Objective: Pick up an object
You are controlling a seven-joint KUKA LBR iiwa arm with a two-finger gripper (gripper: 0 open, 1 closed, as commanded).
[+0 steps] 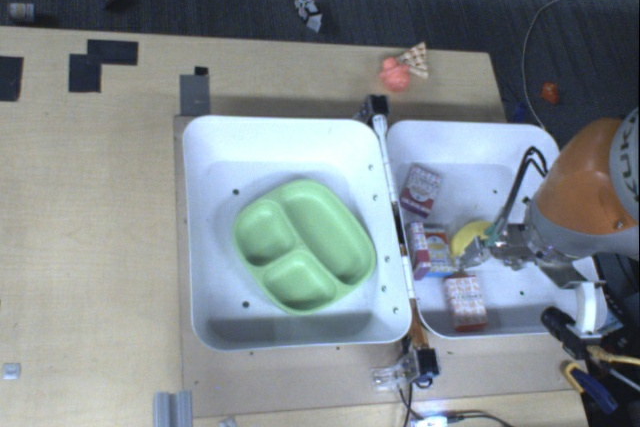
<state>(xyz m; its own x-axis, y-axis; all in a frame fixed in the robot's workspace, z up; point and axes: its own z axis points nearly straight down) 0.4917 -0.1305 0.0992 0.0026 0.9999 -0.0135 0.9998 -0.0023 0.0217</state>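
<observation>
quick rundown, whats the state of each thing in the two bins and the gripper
green divided plate: upright, lying flat in the left bin, compartments bare
red and white carton: lying in the right bin, apart from the gripper
yellow object: lying beside the gripper
second carton: lying flat at the divider
third carton: lying flat near the front wall
gripper: low in the right bin

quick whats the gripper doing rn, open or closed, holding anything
Gripper: low in the right bin, beside the yellow object; open or closed cannot be told.
</observation>
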